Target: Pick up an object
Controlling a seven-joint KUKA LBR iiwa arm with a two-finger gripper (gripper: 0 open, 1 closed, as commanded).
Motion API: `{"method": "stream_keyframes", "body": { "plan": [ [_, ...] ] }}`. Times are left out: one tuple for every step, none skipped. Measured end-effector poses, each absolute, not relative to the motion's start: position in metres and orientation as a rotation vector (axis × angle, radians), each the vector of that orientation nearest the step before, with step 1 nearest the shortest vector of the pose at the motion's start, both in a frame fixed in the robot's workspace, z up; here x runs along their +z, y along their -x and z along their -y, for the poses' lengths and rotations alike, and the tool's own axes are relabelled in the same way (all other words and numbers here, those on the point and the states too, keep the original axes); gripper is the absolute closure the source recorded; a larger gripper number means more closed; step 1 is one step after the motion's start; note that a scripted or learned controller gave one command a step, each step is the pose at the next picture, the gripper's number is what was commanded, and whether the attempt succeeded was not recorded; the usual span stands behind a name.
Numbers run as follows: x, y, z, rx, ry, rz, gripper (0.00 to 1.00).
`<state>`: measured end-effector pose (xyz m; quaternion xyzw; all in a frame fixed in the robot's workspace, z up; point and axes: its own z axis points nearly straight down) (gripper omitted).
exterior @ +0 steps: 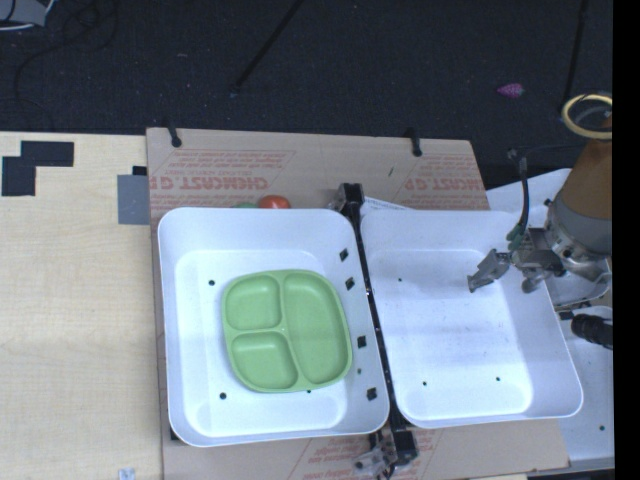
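Left bin [190,268]: one green plate [286,329], three compartments, lying flat at the bin's centre, apart from every wall.

Right bin [545,368]: bare white floor with faint dark scuffs. Gripper [510,271] hangs over its 2 o'clock corner, fingers spread apart with nothing between them, well apart from the plate.

Arm [590,193]: enters at 3 o'clock, orange band above the grey wrist.

Beyond the left bin, 12 o'clock: small red-orange object [274,203] just behind the rim, partly hidden.

Under both bins: cardboard sheet [300,168] with red print.
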<state>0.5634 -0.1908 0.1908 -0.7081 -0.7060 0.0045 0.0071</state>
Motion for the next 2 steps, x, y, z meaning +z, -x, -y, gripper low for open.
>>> {"method": "stream_keyframes", "body": {
  "plan": [
    [0.199,-0.566,0.19,0.002,2.219,2.219,0.0],
    [0.15,-0.563,0.181,0.004,2.218,2.216,0.0]
  ]
}}
